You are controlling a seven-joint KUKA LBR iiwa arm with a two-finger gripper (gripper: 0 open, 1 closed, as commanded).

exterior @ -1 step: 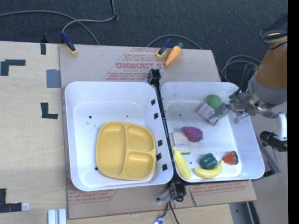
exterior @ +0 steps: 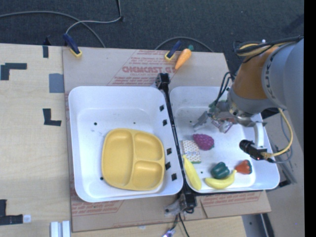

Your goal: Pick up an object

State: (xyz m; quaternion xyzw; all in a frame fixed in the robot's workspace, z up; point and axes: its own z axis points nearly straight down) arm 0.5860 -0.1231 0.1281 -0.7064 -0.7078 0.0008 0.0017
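Banana (exterior: 218, 182) | right bin (exterior: 266, 184) | long axis left-right, ends upturned

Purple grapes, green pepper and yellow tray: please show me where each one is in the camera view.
Purple grapes (exterior: 203, 141): camera view, middle of the bunch.
Green pepper (exterior: 220, 170): camera view, centre of its body.
Yellow tray (exterior: 133, 158): camera view, on the ridge where its compartments meet.

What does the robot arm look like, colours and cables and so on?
The arm is bulky and rounded, grey, with a broad orange band above the wrist. Yellow and dark cables loop along it. It ends in a small grey metal pincer with thin fingers.
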